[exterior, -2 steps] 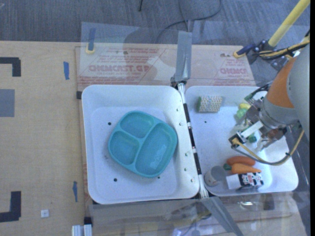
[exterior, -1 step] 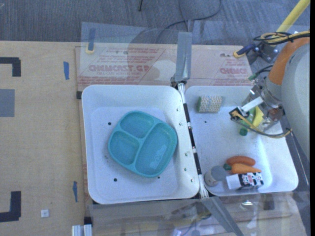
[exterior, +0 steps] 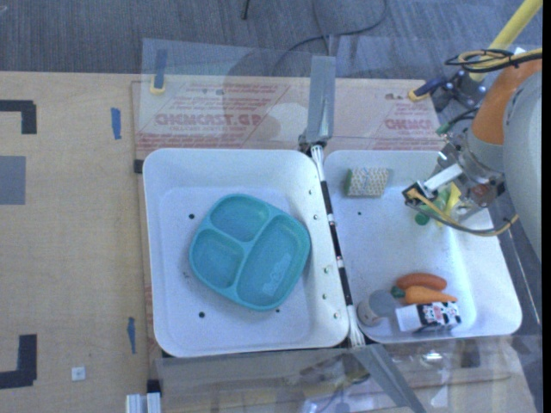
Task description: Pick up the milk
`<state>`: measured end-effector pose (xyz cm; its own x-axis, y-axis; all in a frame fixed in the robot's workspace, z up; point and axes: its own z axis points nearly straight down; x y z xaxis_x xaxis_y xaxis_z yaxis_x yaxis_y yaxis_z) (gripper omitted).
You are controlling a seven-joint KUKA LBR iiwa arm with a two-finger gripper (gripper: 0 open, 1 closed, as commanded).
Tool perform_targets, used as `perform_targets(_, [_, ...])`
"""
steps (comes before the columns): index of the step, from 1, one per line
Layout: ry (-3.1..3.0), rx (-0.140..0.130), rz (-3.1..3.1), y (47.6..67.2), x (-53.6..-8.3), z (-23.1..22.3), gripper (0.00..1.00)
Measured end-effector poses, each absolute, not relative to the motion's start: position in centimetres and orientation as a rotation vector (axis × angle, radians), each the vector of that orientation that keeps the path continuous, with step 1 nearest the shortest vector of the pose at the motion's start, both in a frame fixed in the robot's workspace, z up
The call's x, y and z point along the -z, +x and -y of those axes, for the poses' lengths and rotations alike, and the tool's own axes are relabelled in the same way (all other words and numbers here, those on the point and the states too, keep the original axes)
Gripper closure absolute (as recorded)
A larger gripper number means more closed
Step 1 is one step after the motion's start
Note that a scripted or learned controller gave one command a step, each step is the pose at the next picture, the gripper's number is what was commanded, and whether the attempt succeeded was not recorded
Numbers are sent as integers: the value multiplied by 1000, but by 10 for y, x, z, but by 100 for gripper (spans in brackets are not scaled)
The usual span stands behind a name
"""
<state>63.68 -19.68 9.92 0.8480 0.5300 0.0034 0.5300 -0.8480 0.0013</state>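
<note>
Milk carton (exterior: 428, 317), white with black cow patches, lies on its side touching the near edge of a toy carrot (exterior: 426, 295), in the near right part of the right bin (exterior: 379, 239). It rests on the bin floor and nothing grips it, so the pick does not look begun.

Far to the left of the carrot, a teal divided plate (exterior: 250, 252) sits alone in the left bin (exterior: 164, 188). Just left of the carrot, against the bin's near wall, stands a small grey round thing (exterior: 375, 306), perhaps a cup. Up and to the left of the carrot, near the far wall, lies a pale knobbly sponge (exterior: 368, 181). An orange-red piece (exterior: 420, 280) lies along the carrot's far side, touching it.

Up and slightly right of the carrot, well apart from it, the gripper (exterior: 446, 200) hangs over the far right part of the right bin, with a small green thing (exterior: 422, 219) just beside it, too small to name. Whether the gripper is open or closed cannot be told from this view; it is not on the milk.

As judged, everything is left to do: travel toward the near wall, descend over the carton without catching the carrot beside it, close, and lift.
</note>
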Motion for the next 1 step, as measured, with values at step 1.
perform_targets(1, [3114,2,-421,631,-244,220,100])
